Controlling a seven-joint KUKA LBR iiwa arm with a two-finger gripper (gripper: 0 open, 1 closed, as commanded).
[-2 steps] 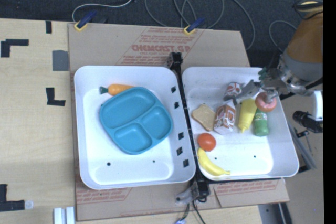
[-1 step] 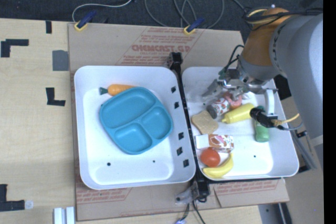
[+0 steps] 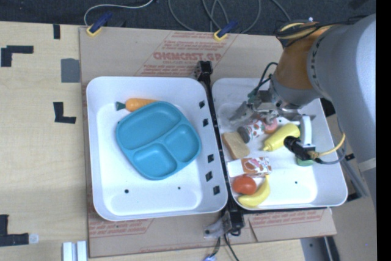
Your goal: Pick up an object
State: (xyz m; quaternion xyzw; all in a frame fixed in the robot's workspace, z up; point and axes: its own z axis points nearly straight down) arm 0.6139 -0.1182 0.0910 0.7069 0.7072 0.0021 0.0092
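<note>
- We see the arm (image 3: pixel 330 64) reaching in from the right of the frame over the right bin (image 3: pixel 330 192).
- The left bin (image 3: pixel 104 192) carries a blue tray (image 3: pixel 159 139) and a carrot (image 3: pixel 139 104).
- The jaws (image 3: pixel 264 114) hang low among the clutter at centre right, perhaps touching it; whether they are clenched we cannot tell.
- The banana (image 3: pixel 256 194) and tomato (image 3: pixel 244 184) lie unlifted at lower right, so we judge the pick not yet done.

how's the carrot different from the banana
The carrot is orange and lies in the left bin, tucked against the blue plate. The banana is yellow and lies in the right bin, curled around a red tomato. The carrot looks straight and slim, the banana curved and thicker. Both are toy foods lying flat.
</note>
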